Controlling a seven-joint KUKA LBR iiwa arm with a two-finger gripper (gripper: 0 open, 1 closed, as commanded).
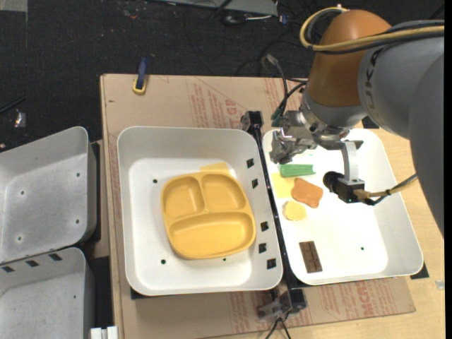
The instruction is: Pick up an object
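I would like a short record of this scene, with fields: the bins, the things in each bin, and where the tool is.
left bin: yellow divided tray
right bin: green piece, orange piece, small yellow piece, brown block
tool: over the right bin's far left corner, just beyond the green piece
held: nothing seen between the fingers
bench surface: brown board under both bins

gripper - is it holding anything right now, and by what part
Cannot be told: the gripper sits just above the green block in the right bin, nothing visibly between its fingers.
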